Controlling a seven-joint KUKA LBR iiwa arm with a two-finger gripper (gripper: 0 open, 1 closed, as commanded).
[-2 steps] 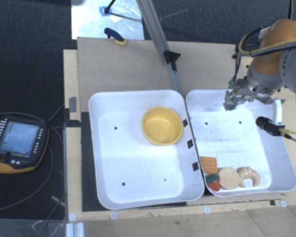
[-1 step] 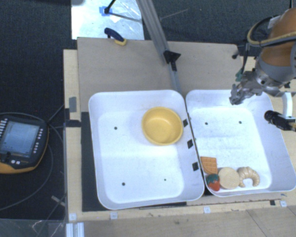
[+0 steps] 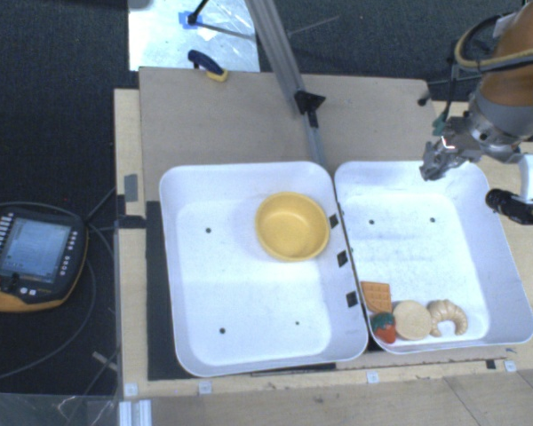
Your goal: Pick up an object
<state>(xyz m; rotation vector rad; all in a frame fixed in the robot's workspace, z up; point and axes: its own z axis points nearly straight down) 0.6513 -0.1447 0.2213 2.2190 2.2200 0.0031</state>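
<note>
Robotics laboratory test cell.
Indicated by: grey-and-orange industrial arm [image 3: 506,60] entering at 2 o'clock; handheld teach pendant [image 3: 28,257] with cable on dark carpet at 9 o'clock; plywood bench [image 3: 249,122] bearing two white bins [image 3: 182,327] fixed by black brackets; metal camera pole [image 3: 280,47] at 12 o'clock; toy food items [image 3: 415,318] at 5 o'clock.

The arm [image 3: 506,69] comes in from the desk's far right corner, its orange band uppermost and the grey wrist below it angled down and to the left. The tool [image 3: 433,169] hangs at the end of the wrist, pointing down over the far right part of the desk, nothing visible between its tips.
</note>
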